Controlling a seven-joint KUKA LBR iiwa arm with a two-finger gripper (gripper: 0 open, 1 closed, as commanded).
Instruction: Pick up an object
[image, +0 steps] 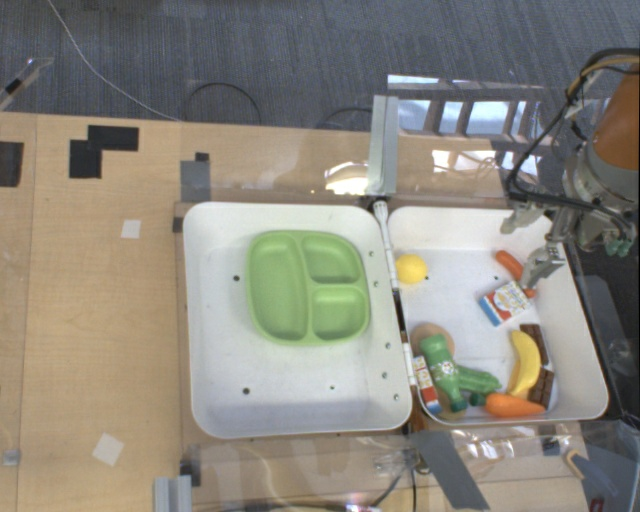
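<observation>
My gripper (534, 243) hangs open over the right bin's (455, 250) far right corner, its two grey fingers spread with nothing between them. Just under the right finger lies a small orange-red piece (508, 263). A white and blue carton (505, 302) sits a little nearer the front. Along the right wall rests a yellow banana (523, 361) on a brown bar (540, 362). An orange carrot (514, 405) and a green bottle (445, 373) lie at the front. A yellow lemon (411, 268) sits by the bin's left wall.
The left bin (220, 330) holds a green divided plate (306, 286). A metal frame (455, 110) stands behind the right bin, with black cables near the arm at the upper right. Wooden bench top (80, 300) stretches to the left.
</observation>
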